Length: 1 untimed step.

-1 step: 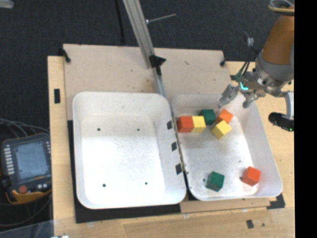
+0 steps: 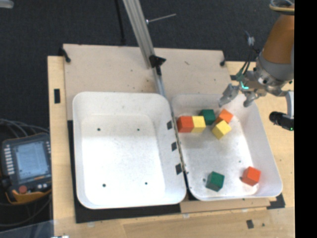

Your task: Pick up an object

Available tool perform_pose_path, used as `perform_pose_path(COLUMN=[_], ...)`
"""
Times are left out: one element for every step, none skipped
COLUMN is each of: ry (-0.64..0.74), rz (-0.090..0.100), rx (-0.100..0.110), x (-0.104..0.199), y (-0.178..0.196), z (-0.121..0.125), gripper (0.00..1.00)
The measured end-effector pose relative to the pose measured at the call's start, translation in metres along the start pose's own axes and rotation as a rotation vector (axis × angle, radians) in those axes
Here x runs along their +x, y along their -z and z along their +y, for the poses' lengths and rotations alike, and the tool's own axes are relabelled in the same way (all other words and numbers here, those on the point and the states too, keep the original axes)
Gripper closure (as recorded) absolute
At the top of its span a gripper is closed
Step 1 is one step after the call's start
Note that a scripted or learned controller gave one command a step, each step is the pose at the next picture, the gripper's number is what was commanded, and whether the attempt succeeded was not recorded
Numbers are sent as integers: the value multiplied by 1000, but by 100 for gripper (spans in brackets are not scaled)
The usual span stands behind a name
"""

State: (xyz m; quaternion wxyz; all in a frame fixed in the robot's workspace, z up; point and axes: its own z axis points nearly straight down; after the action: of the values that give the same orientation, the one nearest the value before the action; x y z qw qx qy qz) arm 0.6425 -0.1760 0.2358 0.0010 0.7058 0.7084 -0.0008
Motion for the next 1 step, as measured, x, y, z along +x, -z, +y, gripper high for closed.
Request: perform_pose_path(ry=[-1], rz=[1], rx=[3], x=[5], y=[-45], z=[-5], gripper=[0])
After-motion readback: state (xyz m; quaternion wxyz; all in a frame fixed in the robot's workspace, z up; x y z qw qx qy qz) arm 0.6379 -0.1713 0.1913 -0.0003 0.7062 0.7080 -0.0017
